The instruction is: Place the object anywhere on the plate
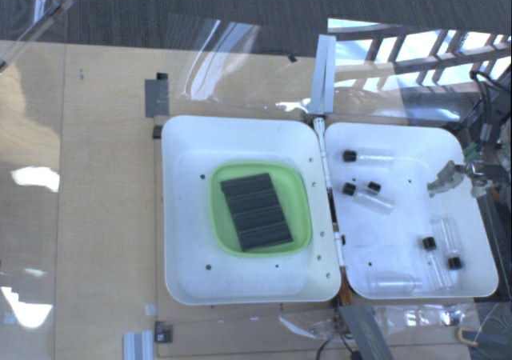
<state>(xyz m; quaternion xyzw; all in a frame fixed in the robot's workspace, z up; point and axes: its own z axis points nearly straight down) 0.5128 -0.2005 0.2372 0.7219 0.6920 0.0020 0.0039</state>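
Observation:
A square lime-green plate [299,190] sits in the middle of the left bin [184,270]. A dark grey ridged block [256,211] lies flat on it and covers most of its floor. Several clear vials with black caps lie in the right bin [400,138]: one at the back left [365,157], a pair just in front of it [362,190], and two more near the front right [442,240]. My gripper [442,179] hangs over the right bin's right side, apart from the vials, with nothing seen in it. The arm's wrist [488,166] comes in at the right edge.
A grey metal post [323,78] stands behind the seam between the bins. One more clear vial [394,279] lies near the right bin's front wall. Cables [488,90] hang at the right edge. Bare wooden bench [80,190] stretches to the left.

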